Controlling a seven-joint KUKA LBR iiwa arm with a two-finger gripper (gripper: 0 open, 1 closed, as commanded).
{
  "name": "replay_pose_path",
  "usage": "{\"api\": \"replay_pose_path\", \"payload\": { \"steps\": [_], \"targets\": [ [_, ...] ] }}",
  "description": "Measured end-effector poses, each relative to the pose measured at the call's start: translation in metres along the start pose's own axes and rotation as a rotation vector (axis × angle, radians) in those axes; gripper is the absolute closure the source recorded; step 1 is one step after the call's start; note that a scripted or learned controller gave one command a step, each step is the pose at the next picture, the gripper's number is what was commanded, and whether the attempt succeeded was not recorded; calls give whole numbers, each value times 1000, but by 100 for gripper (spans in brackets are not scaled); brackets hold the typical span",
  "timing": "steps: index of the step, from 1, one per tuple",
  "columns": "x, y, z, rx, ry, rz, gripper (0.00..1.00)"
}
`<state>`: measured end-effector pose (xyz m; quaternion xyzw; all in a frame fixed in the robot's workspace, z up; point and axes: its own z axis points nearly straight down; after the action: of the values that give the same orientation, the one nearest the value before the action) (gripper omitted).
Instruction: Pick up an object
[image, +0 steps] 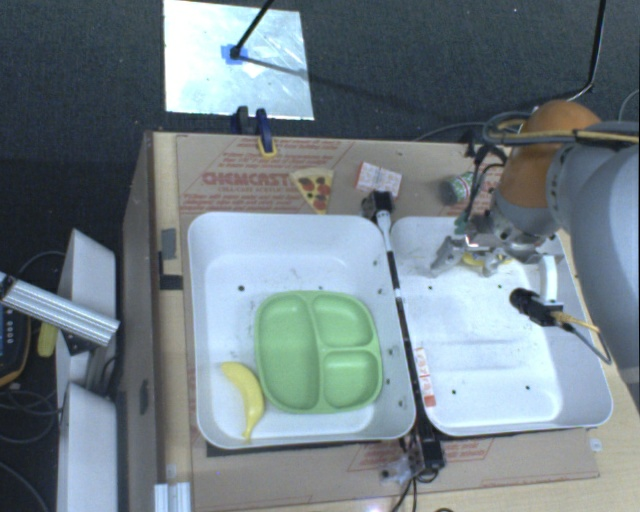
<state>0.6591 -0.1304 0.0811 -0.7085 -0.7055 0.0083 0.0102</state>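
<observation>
From above, the grey arm with its orange band (535, 150) comes in at the upper right of the frame; its hand (468, 250) hangs over the far edge of the right white bin (500, 400); whether it is open or closed I cannot tell; in the left white bin (290, 250) lies a green divided plastic plate (318, 350), with a yellow banana (245, 395) touching its lower left edge on the cardboard-topped desk (250, 170).
</observation>
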Motion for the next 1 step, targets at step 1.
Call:
{"api": "replay_pose_path", "payload": {
  "steps": [1],
  "targets": [
    [-23, 8, -55, -28, -4, -5, 0]
  ]
}}
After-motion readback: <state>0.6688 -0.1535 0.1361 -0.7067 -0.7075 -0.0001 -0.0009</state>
